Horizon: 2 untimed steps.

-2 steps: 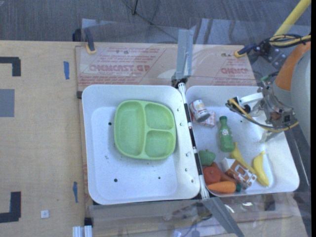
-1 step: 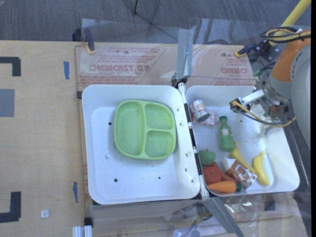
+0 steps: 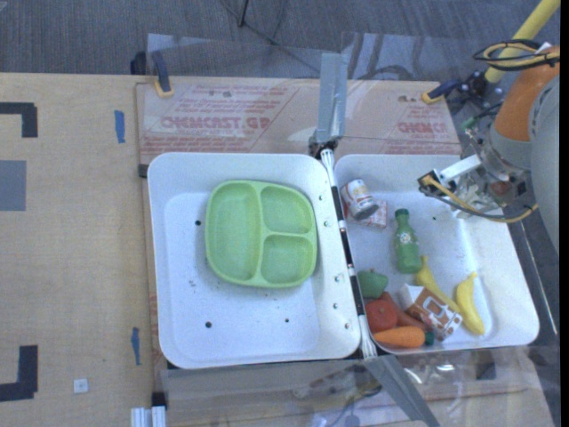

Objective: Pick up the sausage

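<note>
In the right bin (image 3: 507, 265), near its front, lies a small brown-and-white piece (image 3: 435, 313) among other toy food; it may be the sausage, but it is too small to be sure. My gripper (image 3: 476, 185) hangs over the bin's far right corner, wrapped in yellow and black cables, well behind that piece and apart from it. I see nothing held in it.
The right bin also holds a can (image 3: 359, 197), a green bottle (image 3: 407, 241), two bananas (image 3: 469, 303), a green pepper (image 3: 372, 283), a tomato (image 3: 382, 312) and a carrot (image 3: 399, 336). A green divided plate (image 3: 261, 233) lies in the left bin (image 3: 178, 265).
</note>
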{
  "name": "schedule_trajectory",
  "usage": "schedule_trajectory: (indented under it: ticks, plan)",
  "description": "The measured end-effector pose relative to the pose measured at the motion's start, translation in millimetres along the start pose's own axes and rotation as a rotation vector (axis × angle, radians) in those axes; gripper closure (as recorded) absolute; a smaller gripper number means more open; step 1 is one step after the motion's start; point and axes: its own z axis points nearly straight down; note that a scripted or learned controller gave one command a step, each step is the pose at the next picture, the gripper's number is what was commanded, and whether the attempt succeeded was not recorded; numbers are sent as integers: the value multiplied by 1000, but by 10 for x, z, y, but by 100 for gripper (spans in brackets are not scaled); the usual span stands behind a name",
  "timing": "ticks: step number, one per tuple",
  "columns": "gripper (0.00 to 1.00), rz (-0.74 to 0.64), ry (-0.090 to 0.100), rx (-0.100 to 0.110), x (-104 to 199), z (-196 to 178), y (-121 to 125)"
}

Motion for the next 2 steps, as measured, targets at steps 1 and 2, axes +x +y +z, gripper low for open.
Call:
schedule_trajectory:
  ticks: [1, 2]
  plan:
    - [0, -3, 7, 2, 36, -12, -23]
    - [0, -624, 13, 6, 11, 96, -99]
